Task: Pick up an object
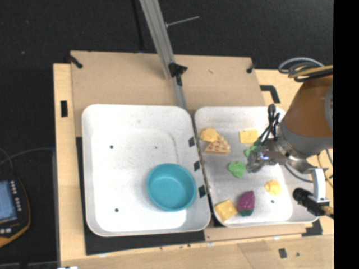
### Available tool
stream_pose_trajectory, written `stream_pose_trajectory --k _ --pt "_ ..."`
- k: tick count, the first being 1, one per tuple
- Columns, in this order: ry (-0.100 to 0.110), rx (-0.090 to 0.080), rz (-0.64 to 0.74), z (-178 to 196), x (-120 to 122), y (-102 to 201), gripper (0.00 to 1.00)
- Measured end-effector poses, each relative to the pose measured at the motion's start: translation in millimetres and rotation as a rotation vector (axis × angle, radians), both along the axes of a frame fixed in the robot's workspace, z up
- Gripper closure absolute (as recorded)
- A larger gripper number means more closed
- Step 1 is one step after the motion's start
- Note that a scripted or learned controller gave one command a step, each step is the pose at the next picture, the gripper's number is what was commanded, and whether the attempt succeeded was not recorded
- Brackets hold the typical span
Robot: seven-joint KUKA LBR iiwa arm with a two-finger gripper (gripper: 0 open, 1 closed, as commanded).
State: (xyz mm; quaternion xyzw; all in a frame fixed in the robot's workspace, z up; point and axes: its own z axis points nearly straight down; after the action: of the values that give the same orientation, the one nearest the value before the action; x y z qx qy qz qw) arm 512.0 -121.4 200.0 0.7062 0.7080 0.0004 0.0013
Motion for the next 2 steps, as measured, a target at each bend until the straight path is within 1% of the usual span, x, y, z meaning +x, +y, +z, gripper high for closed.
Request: stream_pose_trajectory --k 1,2 --pt "0.0 0.0 0.001 35.7 1.4 -1.2 1.0" --pt "0.001 0.001 0.001 43.6 18.7 38.2 1.0"
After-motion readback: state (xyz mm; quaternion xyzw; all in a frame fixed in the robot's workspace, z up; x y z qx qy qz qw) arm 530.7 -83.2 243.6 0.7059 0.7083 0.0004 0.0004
